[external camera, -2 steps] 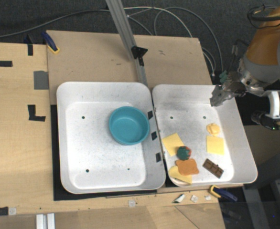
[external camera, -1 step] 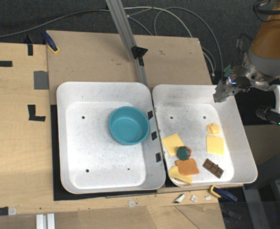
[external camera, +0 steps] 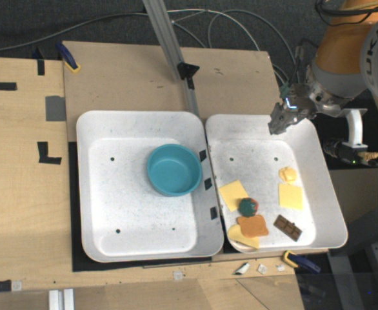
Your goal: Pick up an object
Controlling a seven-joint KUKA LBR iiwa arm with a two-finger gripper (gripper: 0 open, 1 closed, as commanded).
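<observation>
My gripper (external camera: 278,125) hangs over the back right corner of the right bin (external camera: 260,129), with nothing visible between its fingers. Toward the front of that bin lie several small items: a yellow square (external camera: 233,193), a green and red round piece (external camera: 248,206), an orange toast-shaped piece (external camera: 252,225) on a pale yellow slice (external camera: 239,238), a brown chocolate bar (external camera: 287,227), a yellow block (external camera: 291,196) and a small yellow lump (external camera: 288,174). All of them lie well in front of the gripper.
A blue bowl (external camera: 173,168) stands in the left bin (external camera: 105,173) near its right side. A grey slanted pole (external camera: 166,37) crosses the back of the bench. Cables run behind the bins. A blue and yellow clip (external camera: 300,261) lies at the front right.
</observation>
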